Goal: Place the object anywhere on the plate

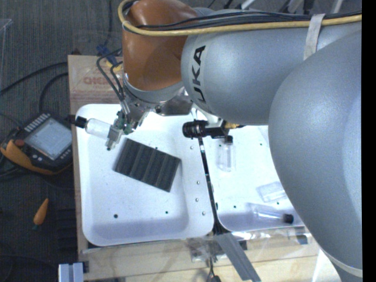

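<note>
- Grey metal of the arm (282,75) takes up the upper right, with its orange band (154,40) above the wrist reaching over the left bin (94,216).
- Claw (114,135) hangs near the top left corner of the left bin, its tip low over the white floor; whether it is parted or closed I cannot tell.
- Just left of the claw lies a clear tube with a black cap (91,125), close to the bin's upper left wall; contact with the claw cannot be told.
- Dark ribbed plate (147,165) lies flat and slanted in the middle of the left bin, just below and right of the claw.
- Right bin (235,216) sits beside it, holding a small clear vial (225,156), a clear flat piece (271,191) and a clear tube with a dark end (267,213).
- Handheld control pendant (41,143) rests off the worktop at far left.
</note>
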Robot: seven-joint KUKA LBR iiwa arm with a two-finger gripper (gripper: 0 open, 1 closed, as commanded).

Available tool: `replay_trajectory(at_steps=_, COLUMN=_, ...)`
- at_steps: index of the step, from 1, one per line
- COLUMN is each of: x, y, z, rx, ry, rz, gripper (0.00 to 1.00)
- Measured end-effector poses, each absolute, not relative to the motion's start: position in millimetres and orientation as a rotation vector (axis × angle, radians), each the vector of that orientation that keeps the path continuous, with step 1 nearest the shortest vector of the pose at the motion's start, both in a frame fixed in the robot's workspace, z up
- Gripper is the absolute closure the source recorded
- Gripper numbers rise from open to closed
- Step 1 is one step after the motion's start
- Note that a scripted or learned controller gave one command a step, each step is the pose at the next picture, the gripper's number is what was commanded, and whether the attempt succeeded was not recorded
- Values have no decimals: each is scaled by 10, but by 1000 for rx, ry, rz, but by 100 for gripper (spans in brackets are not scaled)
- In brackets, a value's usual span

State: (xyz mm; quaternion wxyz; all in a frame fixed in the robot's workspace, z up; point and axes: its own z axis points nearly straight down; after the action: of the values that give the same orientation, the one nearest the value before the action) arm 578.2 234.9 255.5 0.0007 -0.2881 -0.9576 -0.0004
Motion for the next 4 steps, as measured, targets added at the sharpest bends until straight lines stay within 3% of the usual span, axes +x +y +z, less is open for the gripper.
replay_trajectory(at_steps=1, x=4830, y=2344, z=2933, rx=-1086, ry=-2946, rz=2, gripper=100)
replay_trajectory(at_steps=2, x=5540, y=2131, z=4342, rx=-1108, ry=-2943, rz=2, gripper=100)
replay_trajectory(at_steps=3, x=6090, y=2224, z=4338, rx=-857, ry=-3026, rz=3, gripper=100)
replay_trajectory(at_steps=4, x=6352, y=2327, z=4333, rx=-1261, ry=-2879, rz=2, gripper=100)
